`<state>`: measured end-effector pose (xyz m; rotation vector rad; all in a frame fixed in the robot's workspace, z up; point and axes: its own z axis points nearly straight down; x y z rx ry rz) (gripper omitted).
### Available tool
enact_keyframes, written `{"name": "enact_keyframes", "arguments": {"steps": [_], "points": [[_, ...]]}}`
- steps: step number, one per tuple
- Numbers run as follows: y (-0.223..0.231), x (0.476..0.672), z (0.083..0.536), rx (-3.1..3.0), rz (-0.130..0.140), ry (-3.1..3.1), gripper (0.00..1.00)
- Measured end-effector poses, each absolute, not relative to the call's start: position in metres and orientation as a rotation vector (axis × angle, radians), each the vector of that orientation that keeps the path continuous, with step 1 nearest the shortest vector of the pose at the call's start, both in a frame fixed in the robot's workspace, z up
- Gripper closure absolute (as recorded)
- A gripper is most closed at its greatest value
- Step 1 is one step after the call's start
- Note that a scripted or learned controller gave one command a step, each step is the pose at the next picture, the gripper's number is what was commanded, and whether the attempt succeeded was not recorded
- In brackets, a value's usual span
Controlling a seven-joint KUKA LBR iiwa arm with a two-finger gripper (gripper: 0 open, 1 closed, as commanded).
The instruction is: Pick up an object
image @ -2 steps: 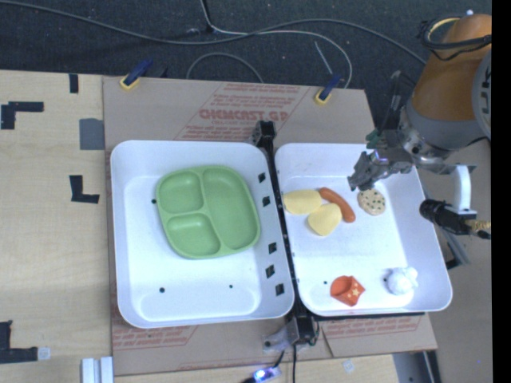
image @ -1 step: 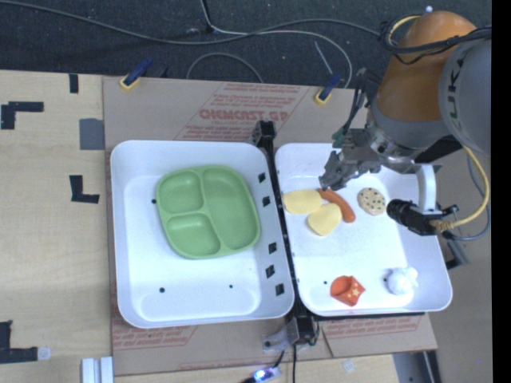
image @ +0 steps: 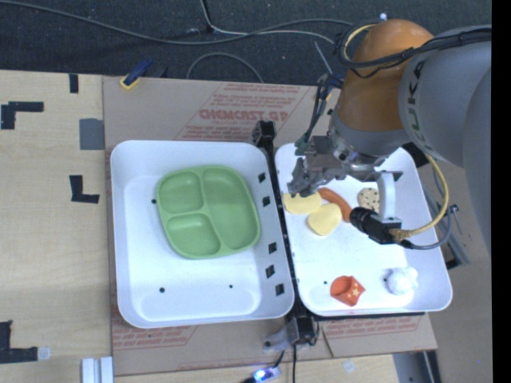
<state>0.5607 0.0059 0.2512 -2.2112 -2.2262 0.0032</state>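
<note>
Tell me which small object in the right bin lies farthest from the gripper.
The white lump in the bin's near right corner; the red piece lies closer to the gripper.

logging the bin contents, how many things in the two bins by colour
green: 1, divided plate in left bin
yellow: 2, pieces
orange: 1, stick
red: 1, piece
white: 1, lump
tan: 1, speckled disc
total: 7

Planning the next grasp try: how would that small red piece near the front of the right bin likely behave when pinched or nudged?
The red piece looks small and lumpy, so probably light and apt to skid on the smooth white bin floor. Its uneven, angular shape suggests it won't roll far, though fingers may slip off.
</note>
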Motion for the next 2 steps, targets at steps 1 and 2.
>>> {"name": "enact_keyframes", "arguments": {"steps": [1,2], "points": [[0.048,0.566,0.242,-2.213,0.005,-2.225,1.0],[0.098,0.574,0.222,-2.212,0.005,-2.226,1.0]]}}
